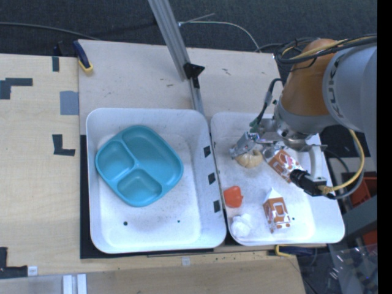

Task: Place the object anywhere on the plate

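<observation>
Just below the gripper sits a beige lump; its fingers look slightly parted, gripping nothing; plate far left.

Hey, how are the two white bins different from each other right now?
The left bin bears one large blue divided plate; the right bin bears several small things, among them an orange piece, a white lump and a small carton. The arm's hand is over the right bin, not the left. Both are shallow, white and side by side.

An orange-and-white carton lies near a white ball.
</observation>
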{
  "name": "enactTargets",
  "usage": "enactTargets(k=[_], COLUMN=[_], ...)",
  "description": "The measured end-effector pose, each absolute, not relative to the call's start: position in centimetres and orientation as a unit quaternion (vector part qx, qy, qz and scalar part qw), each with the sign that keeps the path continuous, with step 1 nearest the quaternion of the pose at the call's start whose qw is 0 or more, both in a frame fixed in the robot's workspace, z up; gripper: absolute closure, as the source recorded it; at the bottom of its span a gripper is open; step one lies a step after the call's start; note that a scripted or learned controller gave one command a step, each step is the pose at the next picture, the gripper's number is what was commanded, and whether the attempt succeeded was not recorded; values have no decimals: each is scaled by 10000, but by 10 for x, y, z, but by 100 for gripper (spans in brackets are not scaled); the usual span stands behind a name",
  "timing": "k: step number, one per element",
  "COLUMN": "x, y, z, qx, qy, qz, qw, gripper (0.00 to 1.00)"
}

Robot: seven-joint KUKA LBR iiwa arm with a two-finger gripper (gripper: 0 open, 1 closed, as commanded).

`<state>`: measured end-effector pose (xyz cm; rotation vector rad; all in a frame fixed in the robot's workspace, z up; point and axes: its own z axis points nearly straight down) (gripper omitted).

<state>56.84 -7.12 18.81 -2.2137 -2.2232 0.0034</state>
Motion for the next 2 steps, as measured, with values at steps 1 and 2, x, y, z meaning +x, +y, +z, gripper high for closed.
enactTargets(k=[1, 2], x=[486, 487], y=[-3, -53], z=[188, 188], qx=[-7052, -7084], qy=[-7090, -7059], qz=[21, 17], qw=[42, 2], gripper=[0, 0])
